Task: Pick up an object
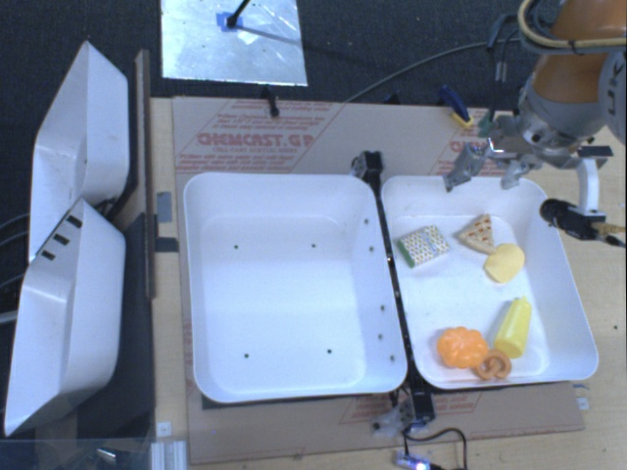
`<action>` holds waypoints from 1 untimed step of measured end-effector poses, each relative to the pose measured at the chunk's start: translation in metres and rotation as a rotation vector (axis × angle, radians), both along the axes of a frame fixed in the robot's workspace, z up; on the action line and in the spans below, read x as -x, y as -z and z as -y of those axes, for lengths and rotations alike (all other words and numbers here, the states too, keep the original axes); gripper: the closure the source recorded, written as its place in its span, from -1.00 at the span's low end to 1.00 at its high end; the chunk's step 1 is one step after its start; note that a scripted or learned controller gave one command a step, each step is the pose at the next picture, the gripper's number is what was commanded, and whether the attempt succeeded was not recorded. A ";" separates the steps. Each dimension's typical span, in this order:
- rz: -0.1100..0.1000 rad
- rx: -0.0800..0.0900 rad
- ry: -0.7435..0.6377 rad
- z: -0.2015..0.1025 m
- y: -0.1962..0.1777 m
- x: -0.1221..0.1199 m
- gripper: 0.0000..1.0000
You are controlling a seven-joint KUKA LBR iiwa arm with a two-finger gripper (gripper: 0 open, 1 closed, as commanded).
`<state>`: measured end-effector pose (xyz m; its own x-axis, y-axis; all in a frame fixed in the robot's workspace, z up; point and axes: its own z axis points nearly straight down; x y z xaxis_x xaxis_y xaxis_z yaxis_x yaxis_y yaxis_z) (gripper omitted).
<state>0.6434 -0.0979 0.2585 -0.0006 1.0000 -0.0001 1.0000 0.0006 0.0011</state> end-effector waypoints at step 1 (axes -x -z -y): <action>-0.008 0.000 0.007 0.066 0.095 0.062 -1.00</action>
